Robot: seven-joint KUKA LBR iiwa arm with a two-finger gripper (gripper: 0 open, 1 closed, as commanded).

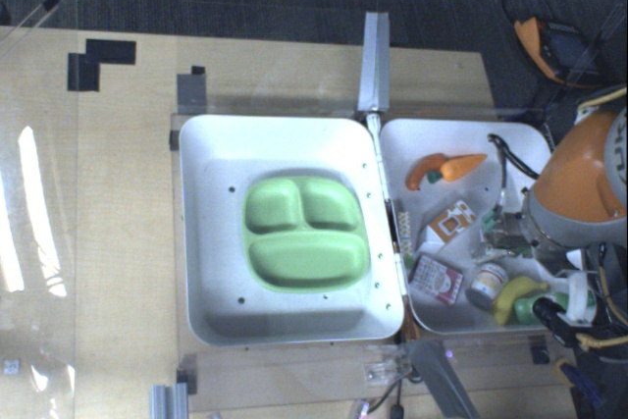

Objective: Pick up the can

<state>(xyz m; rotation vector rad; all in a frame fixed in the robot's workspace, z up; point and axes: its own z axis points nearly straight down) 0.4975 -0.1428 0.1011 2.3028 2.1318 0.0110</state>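
The can is small and silvery and lies near the front of the right bin, its round end facing up and left. It rests against a yellow banana. My gripper hangs over the right bin just behind the can, under the grey wrist and orange band. The gripper's lower part is dark, and I see nothing held in it.
The right bin also holds an orange carrot, a small brown-and-white carton, a reddish packet and a green item by the banana. A green divided tray sits in the left bin.
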